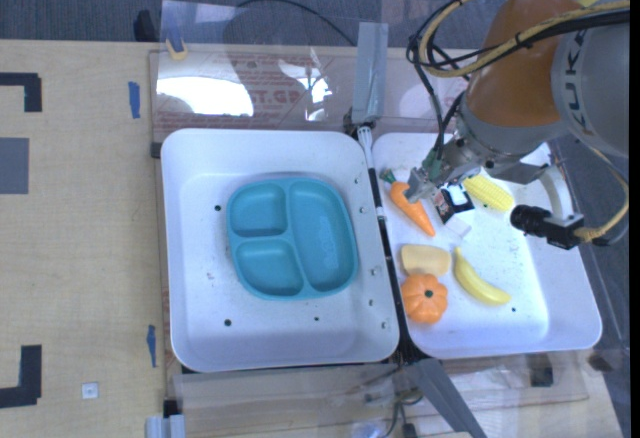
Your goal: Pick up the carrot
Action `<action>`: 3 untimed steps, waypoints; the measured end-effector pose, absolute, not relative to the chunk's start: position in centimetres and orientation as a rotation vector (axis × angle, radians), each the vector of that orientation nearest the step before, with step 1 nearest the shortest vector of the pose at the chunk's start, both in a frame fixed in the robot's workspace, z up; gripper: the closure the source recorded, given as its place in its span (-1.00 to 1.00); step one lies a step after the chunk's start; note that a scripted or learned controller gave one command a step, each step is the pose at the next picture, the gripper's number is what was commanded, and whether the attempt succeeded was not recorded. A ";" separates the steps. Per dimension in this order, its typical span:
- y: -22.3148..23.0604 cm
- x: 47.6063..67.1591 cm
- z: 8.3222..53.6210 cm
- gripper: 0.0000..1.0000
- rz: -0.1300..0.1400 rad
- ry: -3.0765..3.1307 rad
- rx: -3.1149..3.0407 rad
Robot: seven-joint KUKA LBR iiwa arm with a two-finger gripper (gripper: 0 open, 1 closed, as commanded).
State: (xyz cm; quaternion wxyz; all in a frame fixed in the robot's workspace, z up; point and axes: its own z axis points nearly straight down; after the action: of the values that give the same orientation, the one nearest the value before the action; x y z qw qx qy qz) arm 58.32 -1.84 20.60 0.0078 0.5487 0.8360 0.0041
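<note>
In the right bin (560,321), near its upper left corner, the end effector (437,182) hangs low over the toys, its dark tip just beside the thick end of the carrot (412,207). Whether it is open, closed or gripping anything cannot be told: the tip is small, dark and partly lost under the grey wrist and the cables looping above it. The carrot lies on the bin floor, slanting from upper left to lower right, close to the divider between the two bins, with a bit of green at its top end. Whether the tip touches it is unclear.

Right of the tip lies a yellow piece, perhaps corn (489,192), partly covered by the arm. A small dark-and-white object beside the tip is too indistinct to name. Below the carrot sits a pale yellow wedge (425,259), and under that an orange pumpkin (425,299); a banana (478,280) lies just right of them. The arm's orange band (520,56) and grey body hide the bin's upper right corner.

The left bin (190,226) holds a blue divided plate (292,235). The wooden surface (80,226) extends left, cut off at the frame edge.
</note>
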 end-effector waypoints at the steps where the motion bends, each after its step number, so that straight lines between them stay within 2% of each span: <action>1: -1.8 58.3 20.5 -1.00 0.012 2.614 1.716; 2: -1.9 58.4 21.6 1.00 0.017 2.607 1.714; 3: 2.7 52.9 18.3 1.00 -0.003 2.580 1.800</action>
State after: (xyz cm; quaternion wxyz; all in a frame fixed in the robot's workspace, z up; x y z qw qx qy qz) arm 52.91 2.70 18.29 -0.0024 0.5721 0.8202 -0.0010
